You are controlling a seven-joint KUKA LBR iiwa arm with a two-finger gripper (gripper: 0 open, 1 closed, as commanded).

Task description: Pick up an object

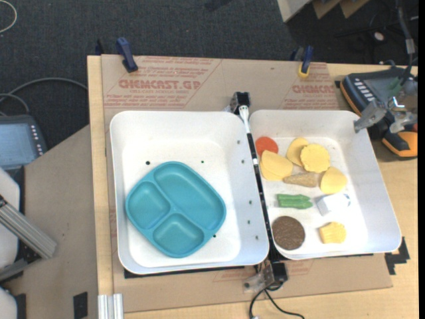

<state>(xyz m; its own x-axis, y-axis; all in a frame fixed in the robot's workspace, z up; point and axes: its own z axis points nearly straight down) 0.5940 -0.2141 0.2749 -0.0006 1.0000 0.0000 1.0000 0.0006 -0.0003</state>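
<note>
My gripper [372, 116] hovers at the right bin [372, 178] rim, state indeterminable; descending into the crowded toy food [305, 171] risks a glancing miss.

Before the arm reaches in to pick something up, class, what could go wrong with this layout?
1. The yellow pieces lie packed together in the right bin, touching or overlapping, so a grasp may catch two at once or slip between them.
2. The brown disc looks flat, so fingers may slide over it.
3. The orange piece sits close to the bin's left wall, leaving little room for a finger.
</note>
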